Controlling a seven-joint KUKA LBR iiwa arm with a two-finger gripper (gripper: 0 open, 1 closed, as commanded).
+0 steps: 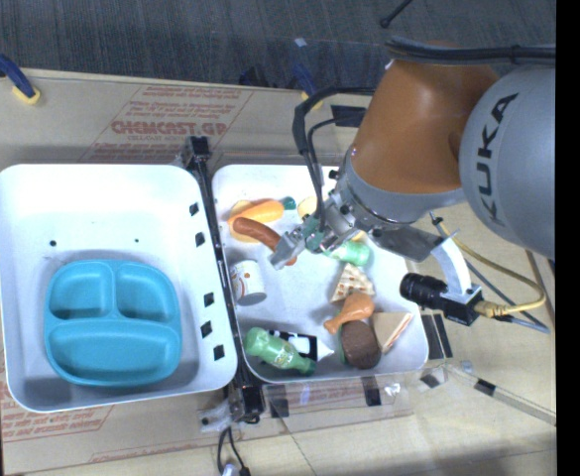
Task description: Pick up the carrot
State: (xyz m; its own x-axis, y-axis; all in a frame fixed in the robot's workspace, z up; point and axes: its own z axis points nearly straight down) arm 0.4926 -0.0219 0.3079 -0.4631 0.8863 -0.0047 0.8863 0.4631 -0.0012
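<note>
The carrot (260, 209), orange with a small green top, lies in the back left part of the right bin (270, 178). A reddish sausage (255, 231) rests right against its front side. My gripper (299, 243) hangs over the middle of the right bin, just right of and in front of the carrot and close to the sausage's end. Nothing shows in its grasp. The large grey and orange arm (428, 137) covers the bin's back right corner.
The right bin also holds a small can (248, 281), a green bottle (280, 350), a pizza slice (352, 284), an orange piece (354, 310), a brown lump (361, 343) and a pale green item (354, 254). A blue divided plate (114, 322) sits in the left bin (32, 196).
</note>
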